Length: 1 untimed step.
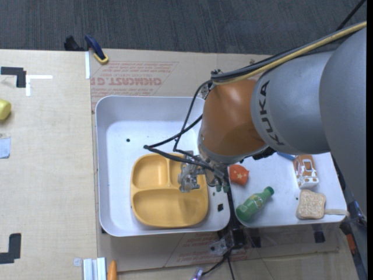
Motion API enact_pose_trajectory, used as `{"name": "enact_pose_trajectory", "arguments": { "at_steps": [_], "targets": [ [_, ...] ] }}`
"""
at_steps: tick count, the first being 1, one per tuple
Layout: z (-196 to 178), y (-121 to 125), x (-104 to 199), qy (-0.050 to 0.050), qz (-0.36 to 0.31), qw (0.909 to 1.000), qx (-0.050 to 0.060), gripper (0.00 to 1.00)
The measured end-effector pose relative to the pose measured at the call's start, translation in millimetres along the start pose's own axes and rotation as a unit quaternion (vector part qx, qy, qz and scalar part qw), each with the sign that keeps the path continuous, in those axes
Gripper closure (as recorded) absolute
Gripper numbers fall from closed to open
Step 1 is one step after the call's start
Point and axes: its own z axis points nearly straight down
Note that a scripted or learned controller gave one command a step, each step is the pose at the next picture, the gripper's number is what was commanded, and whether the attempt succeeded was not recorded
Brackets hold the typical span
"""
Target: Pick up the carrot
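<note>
Yellow plastic forms the divided plate (166, 200) that lies in the left bin (111, 156), and the pincer (189, 179) hangs low over the plate's right-hand edge, near the divider. Whether the pincer stands wide or narrow cannot be told; cables and the wrist hide it, and nothing can be seen held in it. The arm's orange band (230, 121) covers the wall between the two bins.

No carrot can be identified with certainty. A small orange-red object (238, 174) lies in the right bin (329, 182), just beside the wrist; its shape is blunt and partly hidden, so it may or may not be the target. A green bottle (254, 203), a slice of toast (310, 205) and a small white-and-orange packet (306, 171) lie in the same bin. An orange tip (111, 268) shows at the lower edge on the desk (46, 185), too small to name.

Judged step: approach or search, with no grasp made. The next move calls for confirming the target, shifting the pincer over it if it lies in the right bin, and descending with clearance from the bottle.
</note>
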Motion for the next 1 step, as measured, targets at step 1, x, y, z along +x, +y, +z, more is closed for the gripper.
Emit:
{"name": "enact_pose_trajectory", "arguments": {
  "at_steps": [1],
  "targets": [
    [-69.0, 4.4, 1.4, 0.010, 0.179, 0.9838, 0.003, 1.00]
  ]
}}
